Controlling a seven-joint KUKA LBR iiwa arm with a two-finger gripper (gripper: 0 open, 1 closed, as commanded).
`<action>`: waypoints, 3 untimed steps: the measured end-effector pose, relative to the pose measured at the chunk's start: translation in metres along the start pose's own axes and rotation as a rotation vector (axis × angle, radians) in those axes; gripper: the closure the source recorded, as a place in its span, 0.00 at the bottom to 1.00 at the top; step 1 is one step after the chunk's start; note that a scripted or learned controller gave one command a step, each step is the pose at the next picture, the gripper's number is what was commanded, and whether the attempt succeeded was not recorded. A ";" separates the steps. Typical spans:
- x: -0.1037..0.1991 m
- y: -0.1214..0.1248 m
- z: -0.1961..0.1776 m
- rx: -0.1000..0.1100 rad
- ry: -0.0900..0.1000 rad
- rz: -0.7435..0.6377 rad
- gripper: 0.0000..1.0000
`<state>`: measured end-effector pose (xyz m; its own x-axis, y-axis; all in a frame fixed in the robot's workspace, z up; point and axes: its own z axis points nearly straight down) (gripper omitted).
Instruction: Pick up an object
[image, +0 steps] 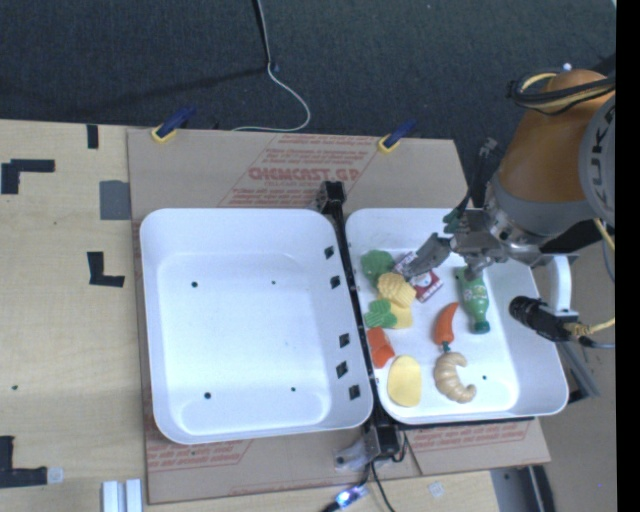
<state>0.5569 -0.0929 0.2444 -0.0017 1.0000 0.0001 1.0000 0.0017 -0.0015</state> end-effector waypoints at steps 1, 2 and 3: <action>-0.007 0.026 0.139 0.007 0.000 0.000 0.00; -0.006 0.027 0.122 0.002 0.001 0.000 1.00; -0.001 -0.079 0.101 0.008 0.002 0.004 1.00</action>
<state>0.4780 -0.0937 0.1433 0.0027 1.0000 0.0023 0.9999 -0.0027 -0.0097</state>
